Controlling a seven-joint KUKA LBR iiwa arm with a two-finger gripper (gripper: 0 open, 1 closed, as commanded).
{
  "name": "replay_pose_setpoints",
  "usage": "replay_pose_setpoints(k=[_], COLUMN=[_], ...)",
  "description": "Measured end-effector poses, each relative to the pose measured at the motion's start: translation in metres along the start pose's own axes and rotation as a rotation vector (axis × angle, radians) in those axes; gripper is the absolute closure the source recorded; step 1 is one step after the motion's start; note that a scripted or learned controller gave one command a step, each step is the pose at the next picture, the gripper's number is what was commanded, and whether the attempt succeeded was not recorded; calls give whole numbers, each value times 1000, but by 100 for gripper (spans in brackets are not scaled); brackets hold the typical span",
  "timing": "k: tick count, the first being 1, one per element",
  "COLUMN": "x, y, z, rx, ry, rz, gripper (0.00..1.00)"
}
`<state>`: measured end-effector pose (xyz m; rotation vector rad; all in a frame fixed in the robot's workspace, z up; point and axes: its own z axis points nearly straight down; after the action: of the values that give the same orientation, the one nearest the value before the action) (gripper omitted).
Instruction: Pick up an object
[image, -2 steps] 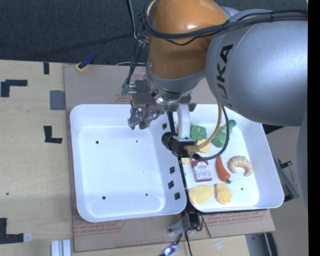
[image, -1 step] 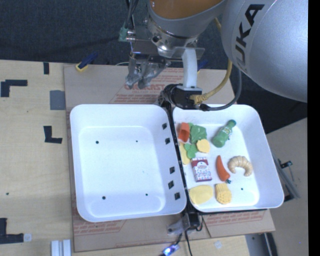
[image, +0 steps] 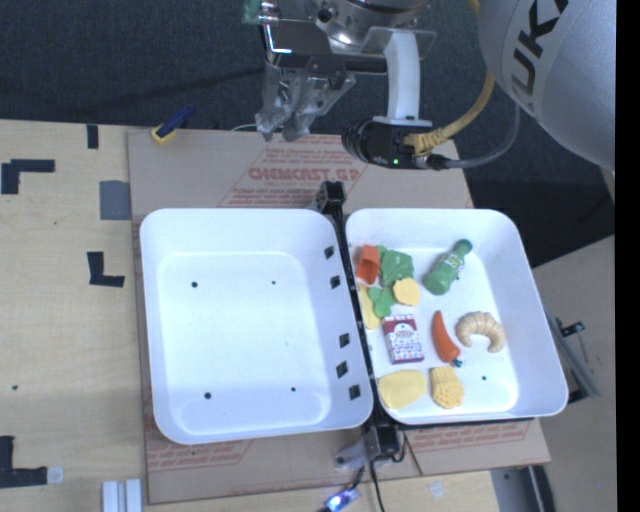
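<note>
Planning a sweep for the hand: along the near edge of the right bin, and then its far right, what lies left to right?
Yellow lemon-like piece → corn cob → croissant, all in the right bin.

A pale wooden bench (image: 60, 330) carries a brown cardboard sheet (image: 200, 165); beyond its far edge lies dark blue carpet (image: 100, 60).

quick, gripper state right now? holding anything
Gripper: raised above the cardboard behind the bins, nothing visible in it; open or shut cannot be told from this view.
</note>
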<state>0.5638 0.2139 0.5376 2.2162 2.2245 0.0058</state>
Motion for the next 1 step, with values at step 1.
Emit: replay_pose_setpoints(k=[1], x=[5], y=[-31], z=[172], rx=[27], ry=[-11], rz=[3], gripper=[100])
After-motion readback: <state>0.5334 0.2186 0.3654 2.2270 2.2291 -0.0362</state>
